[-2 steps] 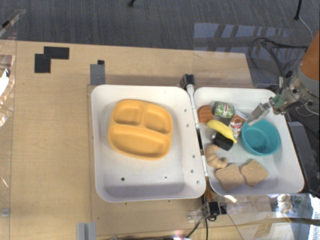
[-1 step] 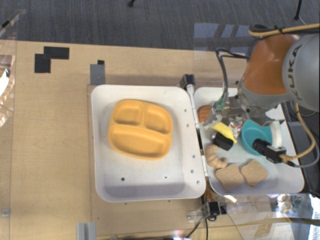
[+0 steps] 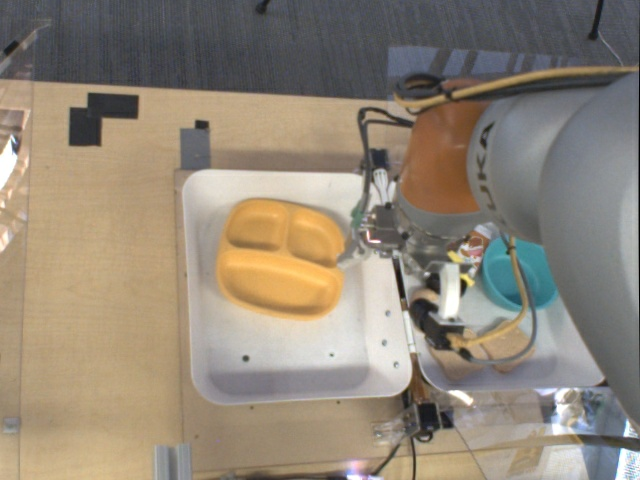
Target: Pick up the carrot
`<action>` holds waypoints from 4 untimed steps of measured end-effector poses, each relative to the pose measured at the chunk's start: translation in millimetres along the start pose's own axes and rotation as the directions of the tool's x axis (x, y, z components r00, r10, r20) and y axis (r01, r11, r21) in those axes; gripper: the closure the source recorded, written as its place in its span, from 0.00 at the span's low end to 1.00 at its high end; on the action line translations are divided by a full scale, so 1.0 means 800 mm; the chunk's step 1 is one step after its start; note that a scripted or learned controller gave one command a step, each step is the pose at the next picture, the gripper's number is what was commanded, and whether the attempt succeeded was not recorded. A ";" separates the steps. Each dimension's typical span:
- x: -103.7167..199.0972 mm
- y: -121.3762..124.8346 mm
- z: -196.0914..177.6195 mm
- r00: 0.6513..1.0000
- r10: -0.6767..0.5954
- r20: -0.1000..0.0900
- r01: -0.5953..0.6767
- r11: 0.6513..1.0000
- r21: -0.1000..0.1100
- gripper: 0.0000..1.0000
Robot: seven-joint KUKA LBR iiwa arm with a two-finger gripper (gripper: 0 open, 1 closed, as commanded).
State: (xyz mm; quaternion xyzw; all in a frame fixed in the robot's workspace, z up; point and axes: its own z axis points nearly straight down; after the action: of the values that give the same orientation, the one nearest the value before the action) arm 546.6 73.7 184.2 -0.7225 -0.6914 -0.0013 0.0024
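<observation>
1. Using the yellow divided tray (image 3: 280, 268) as our anchor: it sits in the upper-middle of the left bin (image 3: 200, 268), tilted a bit, with its two small compartments on the far side and the long one nearer us.
2. Open room: there's bare white floor all along the tray's near side and a strip to its left. The far rim is closer to the tray, with just a narrow margin.
3. The gripper (image 3: 385, 236) hangs just right of the tray, over the left bin's right rim, with some of its hardware nearly at the tray's right edge.
4. We can't tell whether the gripper is wide or narrow, since the wrist hides it.
5. The arm (image 3: 560, 148), with its orange band (image 3: 445, 163), covers most of the right bin (image 3: 560, 368), which lies right of the tray.
6. A teal bowl (image 3: 520, 273) peeks out well right of the tray.
7. Carrot: we can't tell where it lies. There's a small reddish bit beside the bowl, but it's too hidden to call.
</observation>
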 end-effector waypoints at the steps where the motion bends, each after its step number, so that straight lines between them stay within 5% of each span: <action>1: 0.031 0.065 -0.001 0.999 -0.053 0.004 0.053 0.999 -0.005 0.00; 2: 0.060 0.096 0.105 0.996 -0.091 0.004 0.091 0.996 -0.011 0.00; 3: 0.056 0.094 0.099 0.996 -0.093 0.012 0.093 0.996 -0.002 1.00; 4: 0.155 0.114 -0.035 0.996 0.093 -0.003 -0.093 0.996 -0.013 1.00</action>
State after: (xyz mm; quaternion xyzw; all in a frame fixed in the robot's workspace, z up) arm 643.5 193.4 213.0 -0.7538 -0.6571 -0.0067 -0.0012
